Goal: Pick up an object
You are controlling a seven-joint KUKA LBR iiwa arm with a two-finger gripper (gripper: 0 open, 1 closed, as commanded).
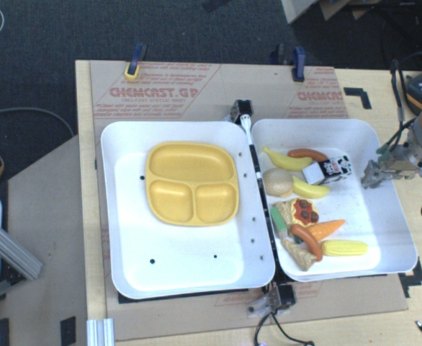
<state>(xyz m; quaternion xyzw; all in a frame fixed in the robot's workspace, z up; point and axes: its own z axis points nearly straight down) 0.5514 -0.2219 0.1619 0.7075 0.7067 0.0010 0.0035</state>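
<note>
two white bins [124,215], one yellow tray [192,182], two bananas [284,160]

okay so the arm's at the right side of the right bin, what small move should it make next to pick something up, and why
Probably move left, toward the toy pile. The gripper sits at the right bin's right edge, with bare white floor beneath it, while the nearest thing, the small black and white toy, lies to its left beside the bananas.

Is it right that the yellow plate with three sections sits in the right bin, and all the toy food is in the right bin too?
Not quite. The camera view shows the yellow plate in the left bin, not the right one. The toy food is indeed in the right bin.
</note>
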